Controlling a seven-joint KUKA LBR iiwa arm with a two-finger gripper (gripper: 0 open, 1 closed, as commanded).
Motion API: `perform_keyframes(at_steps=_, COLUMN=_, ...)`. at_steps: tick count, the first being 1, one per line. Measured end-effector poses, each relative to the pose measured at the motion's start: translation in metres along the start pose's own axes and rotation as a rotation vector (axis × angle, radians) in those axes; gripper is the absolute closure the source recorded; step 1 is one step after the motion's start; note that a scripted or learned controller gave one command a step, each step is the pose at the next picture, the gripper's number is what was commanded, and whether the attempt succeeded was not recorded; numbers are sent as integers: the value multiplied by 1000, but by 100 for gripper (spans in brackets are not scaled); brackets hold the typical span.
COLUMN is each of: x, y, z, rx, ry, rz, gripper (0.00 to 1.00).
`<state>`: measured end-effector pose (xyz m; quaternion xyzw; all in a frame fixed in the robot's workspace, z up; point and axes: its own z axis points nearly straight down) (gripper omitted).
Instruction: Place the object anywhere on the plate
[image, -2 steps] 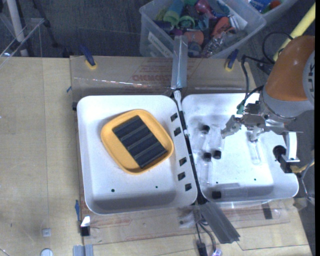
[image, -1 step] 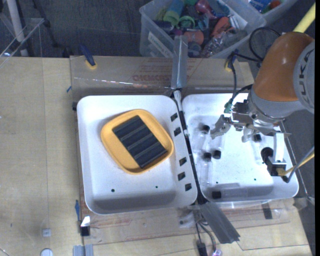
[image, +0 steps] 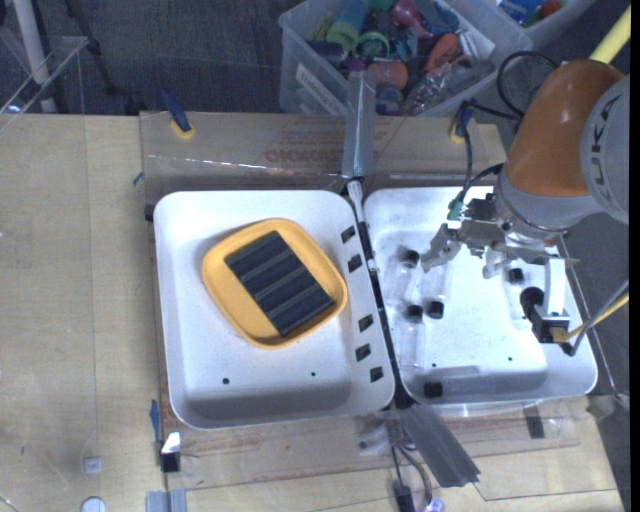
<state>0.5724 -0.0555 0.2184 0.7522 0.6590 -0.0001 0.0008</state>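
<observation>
Nothing apparently left but to retreat: black ridged block (image: 280, 270) lying on yellow plate (image: 222, 290), well apart from gripper (image: 468, 255), opening impossible to tell.

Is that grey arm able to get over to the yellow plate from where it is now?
Probably yes. The arm hangs over the right bin; the yellow plate lies uncovered in the left bin, with just a low divider between them.

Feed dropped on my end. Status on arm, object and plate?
Gripper over right bin, nothing seen held. Dark ridged object already on yellow plate, left bin. Nothing in the way.
</observation>
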Motion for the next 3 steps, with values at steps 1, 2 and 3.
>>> perform_keyframes(at_steps=1, x=36, y=-38, z=-19, rx=7, ry=2, rz=96, gripper=0)
perform_keyframes(at_steps=2, x=41, y=-42, z=-17, rx=7, ry=2, rz=113, gripper=0)
perform_keyframes(at_steps=3, x=122, y=-86, z=-21, rx=7, ry=1, rz=-30, gripper=0)
